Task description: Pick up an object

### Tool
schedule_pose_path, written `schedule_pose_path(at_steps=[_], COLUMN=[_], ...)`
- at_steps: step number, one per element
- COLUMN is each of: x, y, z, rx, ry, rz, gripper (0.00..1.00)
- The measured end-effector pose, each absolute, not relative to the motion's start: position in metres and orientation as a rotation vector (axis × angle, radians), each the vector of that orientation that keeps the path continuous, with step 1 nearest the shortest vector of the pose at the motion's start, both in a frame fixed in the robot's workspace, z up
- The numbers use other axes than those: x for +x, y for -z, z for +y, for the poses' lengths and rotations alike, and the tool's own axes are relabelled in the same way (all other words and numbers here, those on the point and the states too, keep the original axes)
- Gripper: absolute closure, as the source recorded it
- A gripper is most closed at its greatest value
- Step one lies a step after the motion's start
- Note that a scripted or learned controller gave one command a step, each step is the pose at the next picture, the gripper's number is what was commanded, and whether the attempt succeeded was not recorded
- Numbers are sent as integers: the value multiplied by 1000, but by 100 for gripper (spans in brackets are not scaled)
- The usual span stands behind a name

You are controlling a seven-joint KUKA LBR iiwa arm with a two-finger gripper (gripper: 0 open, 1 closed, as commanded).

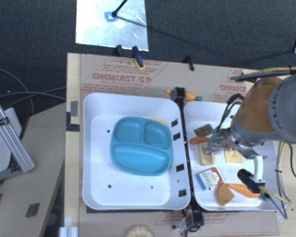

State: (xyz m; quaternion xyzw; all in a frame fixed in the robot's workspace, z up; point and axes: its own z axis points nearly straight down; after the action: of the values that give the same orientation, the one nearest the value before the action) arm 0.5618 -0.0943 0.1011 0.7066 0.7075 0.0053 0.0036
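Pale tan block (204,155) was noted lying flat in the right bin (203,112), left of that bin's middle. The gripper (213,145) was set low over the block's far end. Whether it was open or closed could not be told from above.

A small orange-red stick (198,140), possibly a toy sausage, was seen just beside the block's far-left corner. A brown chocolate-patterned square (203,129) lay beyond that. A yellow cheese-like slab (233,156) was recorded just right of the block, partly under the wrist. Nearer the camera, a blue-and-white packet (208,179), a round waffle-brown biscuit (224,195) and a carrot (244,190) were grouped close together.

The block was found near the wall shared with the left bin (100,187), where black clips (176,137) were fixed along the rim. Bare white floor was left in the right bin's far-left corner. The right side was overhung by the grey arm (287,110) and its orange band (252,108).

The left bin was occupied by a blue divided plate (139,145), with open white floor all round it.

Both bins were seated on a brown cardboard sheet (120,77) printed CHEMCAST. A blue-and-yellow clamp (138,58) was noted at the sheet's far edge. Beyond it, dark carpet (217,25) and a silvery sheet (113,17) were observed, and an aluminium frame (8,133) at the left.
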Motion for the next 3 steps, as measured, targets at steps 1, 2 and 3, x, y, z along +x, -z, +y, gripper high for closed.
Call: schedule_pose_path(at_steps=[1, 2, 3], x=[567, 570, 571], y=[-148, -209, -225], z=[-86, -78, -78], rx=[2213, 2210, 2214], ry=[-6, -8, -4], rz=[2224, 2224, 2226], gripper=[100, 100, 100])
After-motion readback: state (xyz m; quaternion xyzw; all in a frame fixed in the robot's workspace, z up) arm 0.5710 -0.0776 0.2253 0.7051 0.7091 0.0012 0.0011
